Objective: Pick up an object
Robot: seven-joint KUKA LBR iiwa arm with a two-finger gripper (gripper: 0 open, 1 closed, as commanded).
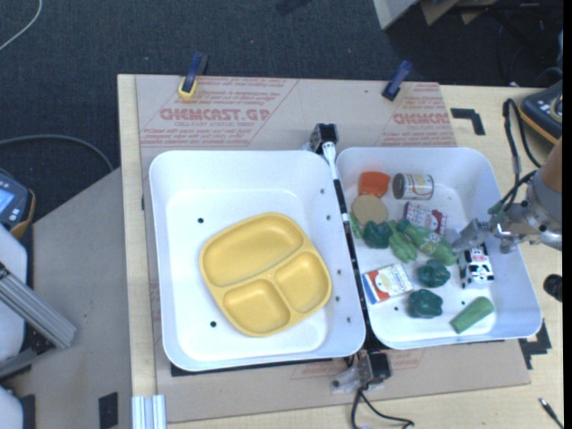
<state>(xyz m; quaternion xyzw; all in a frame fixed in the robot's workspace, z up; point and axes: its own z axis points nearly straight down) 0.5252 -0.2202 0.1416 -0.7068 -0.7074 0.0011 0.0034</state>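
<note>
The right bin holds a heap of small objects. An orange piece and a small tin can lie at its back. A tan disc, a red and white packet and green toy vegetables fill the middle. Toward the front are a white and orange card, two dark green lumps and a light green stick. My gripper hangs low over the bin's right side, just above a small black and white item. I see nothing held.
The left bin carries a yellow divided plate. A black divider strip runs between the two bins. The grey arm enters over the right rim, with cables behind it. Clamps sit on the board's far edge.
</note>
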